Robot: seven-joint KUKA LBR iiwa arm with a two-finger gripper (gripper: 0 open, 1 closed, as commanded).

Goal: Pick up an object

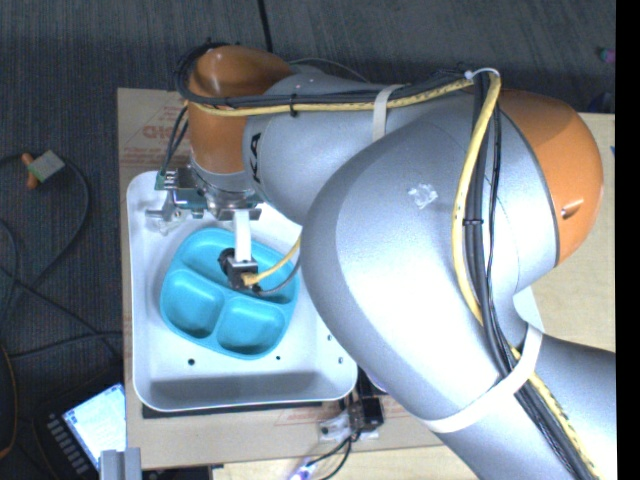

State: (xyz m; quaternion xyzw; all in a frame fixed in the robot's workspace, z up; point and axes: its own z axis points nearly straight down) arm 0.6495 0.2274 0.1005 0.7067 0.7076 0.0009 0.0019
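A light blue dish (215,303) with three compartments lies in the left white bin (150,368), near its middle. My gripper (205,203) hangs over the far end of that bin, just above the dish's far rim. Its body and the wrist hide the fingertips. The grey arm with its orange band comes in from the right and covers the far right part of the dish.
The arm's bulk covers the right side of the bench, including the other bin. Brown board (150,118) lies under the bins. Off the bench to the left, a small grey and orange object (42,166) sits on the dark floor with cables.
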